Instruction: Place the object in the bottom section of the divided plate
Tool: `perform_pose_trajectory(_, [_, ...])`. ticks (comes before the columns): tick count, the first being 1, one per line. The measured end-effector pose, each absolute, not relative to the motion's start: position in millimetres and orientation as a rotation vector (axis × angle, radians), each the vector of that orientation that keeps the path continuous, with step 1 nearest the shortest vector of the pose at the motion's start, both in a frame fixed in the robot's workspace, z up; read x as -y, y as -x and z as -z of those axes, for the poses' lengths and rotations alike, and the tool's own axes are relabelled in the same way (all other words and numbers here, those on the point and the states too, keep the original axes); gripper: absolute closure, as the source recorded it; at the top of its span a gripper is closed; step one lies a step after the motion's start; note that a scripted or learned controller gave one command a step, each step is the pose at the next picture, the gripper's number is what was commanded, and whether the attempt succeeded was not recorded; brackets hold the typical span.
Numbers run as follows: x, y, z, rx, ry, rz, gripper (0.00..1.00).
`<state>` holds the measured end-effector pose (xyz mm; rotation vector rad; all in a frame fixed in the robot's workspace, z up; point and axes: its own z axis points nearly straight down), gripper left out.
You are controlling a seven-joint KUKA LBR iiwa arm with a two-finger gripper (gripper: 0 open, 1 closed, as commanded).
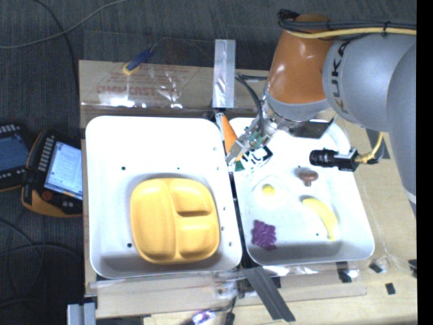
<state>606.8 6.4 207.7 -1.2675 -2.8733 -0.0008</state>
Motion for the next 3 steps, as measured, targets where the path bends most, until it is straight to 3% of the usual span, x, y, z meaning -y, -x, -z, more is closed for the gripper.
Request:
perform_pose_trajectory(1, [-71.6,-550.7,-182.5,2.87,1.27,0.0,1.0])
perform_pose_trajectory(2, [-121.2,-522.2,-151.5,3.107,0.452,0.003,1.0])
perform_pose_trajectory(3, [-121.6,-522.2,-151.6,3.107,0.451,0.004,0.0])
